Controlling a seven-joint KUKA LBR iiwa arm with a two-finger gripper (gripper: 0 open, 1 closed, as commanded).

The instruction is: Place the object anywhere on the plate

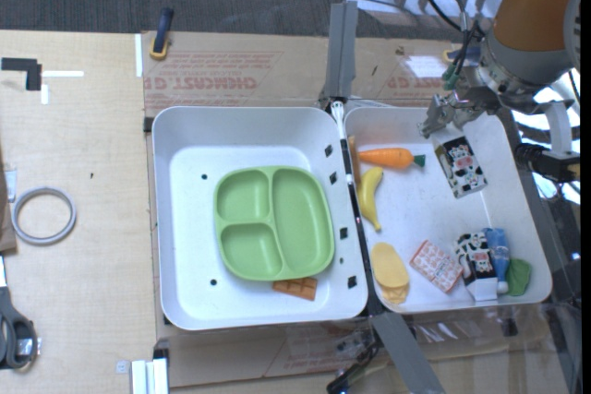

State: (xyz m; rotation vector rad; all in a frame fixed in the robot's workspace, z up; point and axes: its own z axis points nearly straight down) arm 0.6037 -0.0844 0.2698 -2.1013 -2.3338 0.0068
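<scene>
The cow-print carton [461, 167] lies flat near the right bin's [531, 198] far right corner, just below the gripper [441, 118]; whether that is spread cannot be told. The carton looks light and stiff, best pinched across its narrow sides. The green plate [274, 222] waits in the left bin [175, 226].

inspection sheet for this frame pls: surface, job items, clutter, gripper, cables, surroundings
Surface: two white bins side by side, left bin, right bin.
Job's things: green plate in left bin, nothing on it; carrot, banana in right bin.
Clutter: brown waffle at plate's near edge.
Grippers: gripper over right bin's far edge; jaws unclear.
Cables: black cables near wrist.
Surroundings: tape roll on bench, left.
</scene>
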